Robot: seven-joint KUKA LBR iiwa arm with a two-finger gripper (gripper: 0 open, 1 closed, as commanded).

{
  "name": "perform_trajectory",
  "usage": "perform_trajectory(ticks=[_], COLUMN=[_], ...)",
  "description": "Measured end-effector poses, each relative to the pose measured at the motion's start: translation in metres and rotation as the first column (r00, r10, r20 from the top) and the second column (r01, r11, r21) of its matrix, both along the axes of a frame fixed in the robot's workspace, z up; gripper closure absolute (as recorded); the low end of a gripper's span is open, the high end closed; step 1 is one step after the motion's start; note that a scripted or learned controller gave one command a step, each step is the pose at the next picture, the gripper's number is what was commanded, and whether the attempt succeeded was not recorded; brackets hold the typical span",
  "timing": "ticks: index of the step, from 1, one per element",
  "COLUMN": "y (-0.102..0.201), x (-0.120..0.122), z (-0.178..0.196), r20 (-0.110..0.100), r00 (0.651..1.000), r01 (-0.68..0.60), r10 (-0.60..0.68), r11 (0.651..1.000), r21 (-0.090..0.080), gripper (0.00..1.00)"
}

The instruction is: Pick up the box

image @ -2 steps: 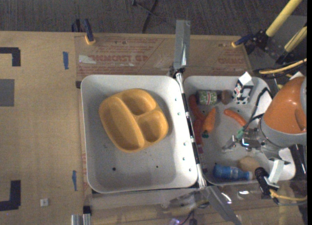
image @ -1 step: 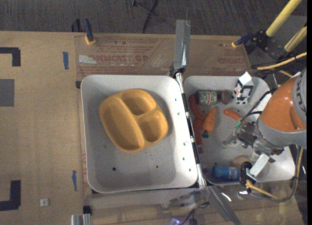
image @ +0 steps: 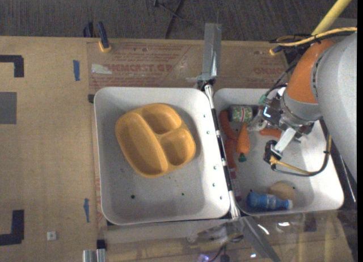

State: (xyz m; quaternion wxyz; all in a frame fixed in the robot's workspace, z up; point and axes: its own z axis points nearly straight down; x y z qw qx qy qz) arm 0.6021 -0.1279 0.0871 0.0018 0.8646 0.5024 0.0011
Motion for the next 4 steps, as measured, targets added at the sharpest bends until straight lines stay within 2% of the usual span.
perform_trajectory(ticks=[1,2,3,4], y=[-0.032,0.019,0.007,0.056], x=[0.061,-0.009,-0.081,-0.076], z=[-0.001,0.001,0.0,0.097], r20=[-0.025,0.003,0.0,-0.006], r00=[0.983,0.982,0.904,0.881], r01=[0.181,0.19,0.428,0.473], r10=[-0.181,-0.19,-0.428,-0.473], r11=[0.983,0.982,0.904,0.881], r21=[0.005,-0.009,0.005,0.002], gripper=[0.0,0.0,0.0,0.0])
